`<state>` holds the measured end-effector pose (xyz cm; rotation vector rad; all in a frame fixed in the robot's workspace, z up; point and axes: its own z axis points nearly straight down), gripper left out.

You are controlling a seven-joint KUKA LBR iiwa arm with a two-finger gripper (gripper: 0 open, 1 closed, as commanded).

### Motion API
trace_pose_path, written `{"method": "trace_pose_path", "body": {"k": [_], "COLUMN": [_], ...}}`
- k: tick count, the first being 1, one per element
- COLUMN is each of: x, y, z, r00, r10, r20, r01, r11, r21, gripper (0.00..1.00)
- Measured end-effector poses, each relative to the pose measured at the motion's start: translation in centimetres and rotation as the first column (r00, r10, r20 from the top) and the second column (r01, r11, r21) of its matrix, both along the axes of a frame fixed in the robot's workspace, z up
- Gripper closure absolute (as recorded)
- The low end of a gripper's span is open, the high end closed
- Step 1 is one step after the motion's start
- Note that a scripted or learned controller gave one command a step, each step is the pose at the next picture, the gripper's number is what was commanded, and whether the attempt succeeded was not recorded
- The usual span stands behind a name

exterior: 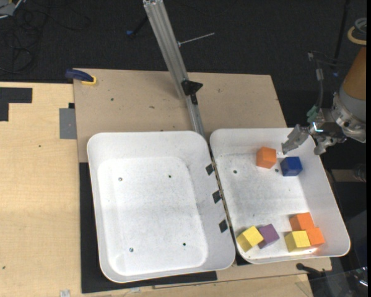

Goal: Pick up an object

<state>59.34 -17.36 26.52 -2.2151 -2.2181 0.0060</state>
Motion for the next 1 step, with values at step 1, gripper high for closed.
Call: {"method": "trace_pose_path", "body": {"k": [1], "x": [0.07], "y": [-0.01], "z": [0.26], "r00": [1.000], "r10": [0.001], "r20": [0.005], "r01": [-0.001], "r11": [1.000], "r21": [-0.001], "gripper": [0.00]}}
